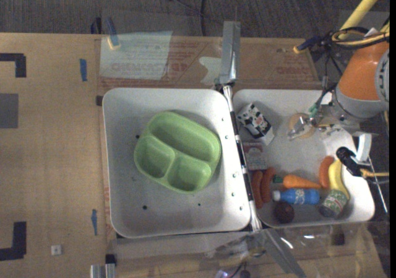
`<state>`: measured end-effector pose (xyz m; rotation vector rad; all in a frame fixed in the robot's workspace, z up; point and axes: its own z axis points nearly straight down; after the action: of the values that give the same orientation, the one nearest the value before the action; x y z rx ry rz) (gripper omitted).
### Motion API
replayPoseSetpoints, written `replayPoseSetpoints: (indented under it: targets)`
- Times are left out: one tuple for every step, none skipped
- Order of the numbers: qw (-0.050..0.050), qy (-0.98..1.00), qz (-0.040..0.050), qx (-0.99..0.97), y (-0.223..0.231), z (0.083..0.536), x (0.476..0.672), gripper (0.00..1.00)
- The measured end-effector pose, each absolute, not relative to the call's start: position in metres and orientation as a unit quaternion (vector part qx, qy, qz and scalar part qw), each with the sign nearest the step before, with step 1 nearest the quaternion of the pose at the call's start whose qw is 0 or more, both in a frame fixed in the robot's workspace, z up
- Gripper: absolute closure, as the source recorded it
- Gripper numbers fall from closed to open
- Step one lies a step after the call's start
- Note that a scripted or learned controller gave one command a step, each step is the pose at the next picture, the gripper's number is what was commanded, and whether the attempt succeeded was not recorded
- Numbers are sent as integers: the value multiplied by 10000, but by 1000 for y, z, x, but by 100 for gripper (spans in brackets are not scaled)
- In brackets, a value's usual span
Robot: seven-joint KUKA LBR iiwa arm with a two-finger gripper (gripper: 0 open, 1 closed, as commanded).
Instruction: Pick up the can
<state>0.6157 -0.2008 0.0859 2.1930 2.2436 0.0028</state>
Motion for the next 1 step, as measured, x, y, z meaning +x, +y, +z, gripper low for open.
replayPoseSetpoints:
  targets:
    - [6, 7254, 7, 6883, -186, 86, 591, 0]
